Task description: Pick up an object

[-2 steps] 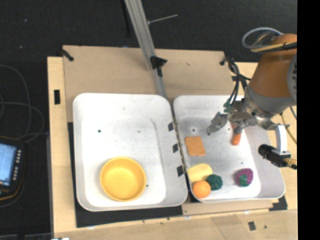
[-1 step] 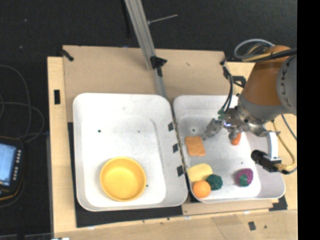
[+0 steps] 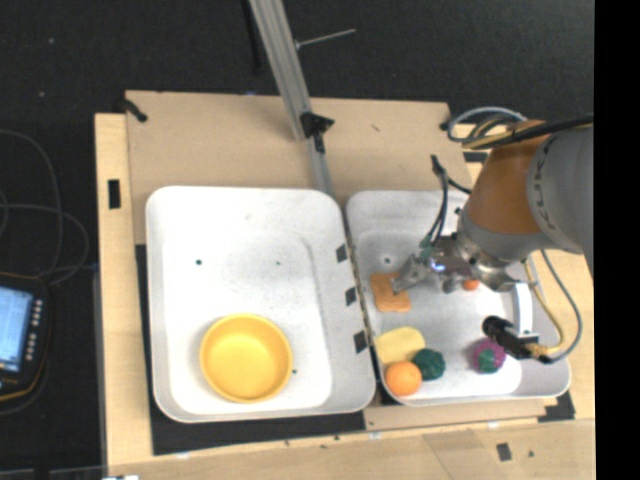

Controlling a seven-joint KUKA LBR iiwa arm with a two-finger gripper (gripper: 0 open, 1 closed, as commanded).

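At the far left of the frame sat a handheld screen on the dark floor beside the bench. On the bench stood two white bins: the left bin carried one yellow bowl in its lower part, and the right bin carried five small things: an orange block, a pale yellow piece, an orange ball, a dark green lump and a purple one. One arm came in from the right, its end effector low over the orange block, at or just beside the block's upper right edge; how wide it stood could not be told. Contact could not be judged either. With the tip so near the edge, a closing grasp might well have clipped the corner and pushed the block toward the bin's left wall rather than gripping it.
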